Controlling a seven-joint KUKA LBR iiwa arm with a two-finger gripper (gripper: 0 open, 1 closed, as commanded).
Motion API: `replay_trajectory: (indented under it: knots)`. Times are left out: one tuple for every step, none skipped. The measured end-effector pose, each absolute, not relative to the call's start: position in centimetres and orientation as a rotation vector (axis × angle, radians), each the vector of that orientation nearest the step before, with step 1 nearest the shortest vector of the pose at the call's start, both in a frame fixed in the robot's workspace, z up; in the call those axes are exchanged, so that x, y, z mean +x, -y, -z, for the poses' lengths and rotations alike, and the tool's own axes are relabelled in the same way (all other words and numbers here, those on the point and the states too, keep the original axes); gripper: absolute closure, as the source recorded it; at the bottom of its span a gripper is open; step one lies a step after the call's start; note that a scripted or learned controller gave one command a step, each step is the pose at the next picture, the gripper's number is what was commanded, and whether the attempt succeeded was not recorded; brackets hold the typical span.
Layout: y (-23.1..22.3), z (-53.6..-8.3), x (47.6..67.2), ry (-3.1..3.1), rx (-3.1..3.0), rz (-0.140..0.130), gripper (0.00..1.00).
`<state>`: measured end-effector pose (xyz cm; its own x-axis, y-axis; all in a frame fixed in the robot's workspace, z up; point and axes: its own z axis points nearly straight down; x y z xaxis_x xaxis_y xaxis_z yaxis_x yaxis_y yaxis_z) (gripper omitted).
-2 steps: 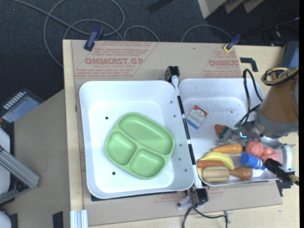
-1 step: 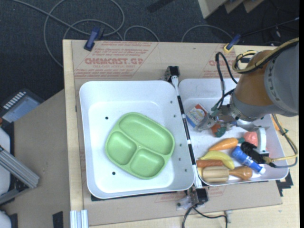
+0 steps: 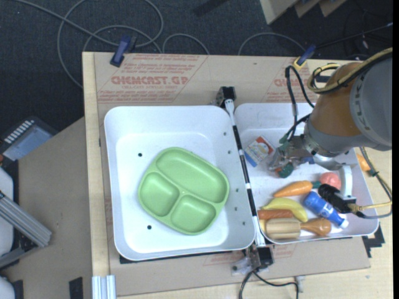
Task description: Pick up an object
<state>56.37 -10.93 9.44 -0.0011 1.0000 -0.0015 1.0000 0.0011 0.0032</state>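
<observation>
Camera view, hand low in right bin

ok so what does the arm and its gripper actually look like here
The arm is a thick, rounded grey body with a broad orange band above the wrist. Black cables loop along the orange section. The gripper is a small, dark metallic piece with some reddish and greenish specks, too small and blurred to make out in detail.
</observation>
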Motion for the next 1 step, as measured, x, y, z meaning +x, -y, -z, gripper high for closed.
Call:
replay_trajectory:
  knots:
    - [5.35, -21.42, 61.12, -2.222, 2.217, -0.006, 1.00]
